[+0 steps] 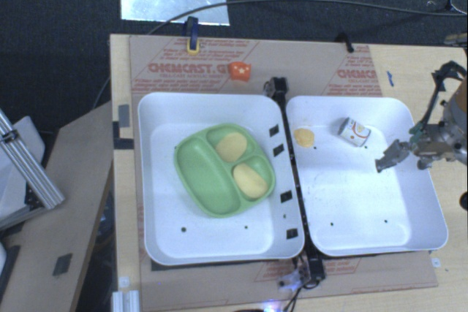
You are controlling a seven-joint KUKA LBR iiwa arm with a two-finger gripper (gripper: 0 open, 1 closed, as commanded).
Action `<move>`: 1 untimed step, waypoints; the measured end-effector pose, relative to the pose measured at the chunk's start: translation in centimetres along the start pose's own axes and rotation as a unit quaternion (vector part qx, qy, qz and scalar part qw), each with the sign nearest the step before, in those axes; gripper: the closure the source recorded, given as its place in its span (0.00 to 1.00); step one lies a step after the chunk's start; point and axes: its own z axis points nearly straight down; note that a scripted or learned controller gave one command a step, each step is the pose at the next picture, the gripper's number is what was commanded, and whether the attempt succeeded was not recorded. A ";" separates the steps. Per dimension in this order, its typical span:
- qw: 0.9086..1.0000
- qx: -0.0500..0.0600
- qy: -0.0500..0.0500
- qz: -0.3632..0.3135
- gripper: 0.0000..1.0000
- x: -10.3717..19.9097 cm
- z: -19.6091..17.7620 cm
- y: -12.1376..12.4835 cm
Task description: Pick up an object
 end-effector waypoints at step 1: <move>1.000 -0.004 -0.001 -0.001 0.00 0.0 -0.4 0.2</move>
